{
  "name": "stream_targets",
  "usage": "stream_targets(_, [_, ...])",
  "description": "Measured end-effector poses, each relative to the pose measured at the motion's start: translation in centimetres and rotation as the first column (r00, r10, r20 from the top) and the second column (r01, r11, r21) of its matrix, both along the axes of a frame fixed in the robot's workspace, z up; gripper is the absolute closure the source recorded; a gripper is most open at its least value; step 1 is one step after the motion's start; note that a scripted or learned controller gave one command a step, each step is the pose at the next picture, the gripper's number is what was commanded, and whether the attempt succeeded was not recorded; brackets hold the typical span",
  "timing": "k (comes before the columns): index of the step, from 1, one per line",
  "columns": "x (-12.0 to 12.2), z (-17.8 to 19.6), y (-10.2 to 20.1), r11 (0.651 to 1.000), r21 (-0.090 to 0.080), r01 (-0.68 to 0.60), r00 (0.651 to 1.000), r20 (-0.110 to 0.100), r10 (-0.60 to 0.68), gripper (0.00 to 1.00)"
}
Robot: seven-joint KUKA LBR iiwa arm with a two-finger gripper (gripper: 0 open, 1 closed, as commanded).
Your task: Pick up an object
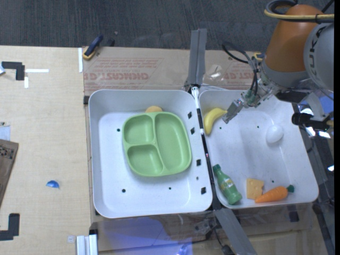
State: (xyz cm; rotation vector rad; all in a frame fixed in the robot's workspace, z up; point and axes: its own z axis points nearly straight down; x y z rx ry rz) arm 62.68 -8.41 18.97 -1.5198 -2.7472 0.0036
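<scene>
A: In the camera view, where does the claw (pixel 231 112) sit against the nearest pickable thing?

B: It hangs low over the upper-left part of the right bin (pixel 297 158), and the banana (pixel 212 119) lies just beside it, toward the view's left. The banana's long axis runs from upper right to lower left, curving down along the divider between the 2 bins.

A: Is the claw holding anything?

B: Nothing sits between its tips that I can make out. Whether it is spread or closed I cannot tell; it reads as 1 dark slanted shape.

A: What else is around?

B: A white egg-like ball (pixel 274 134) to the right, well apart. Along the near wall lie a green bottle (pixel 227 185), a yellow cheese wedge (pixel 254 187) and a carrot (pixel 272 194). The left bin (pixel 106 185) carries a green divided plate (pixel 157 143).

A: Obstacles?

B: I judge the bin's wall, close behind the banana, leaves little room on that side.
</scene>
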Motion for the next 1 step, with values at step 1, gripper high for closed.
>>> stream_targets(1, [3.26, -9.88, -2.7, 0.999, -0.001, 0.051, 0.999, 0.004, -0.051, 0.0])
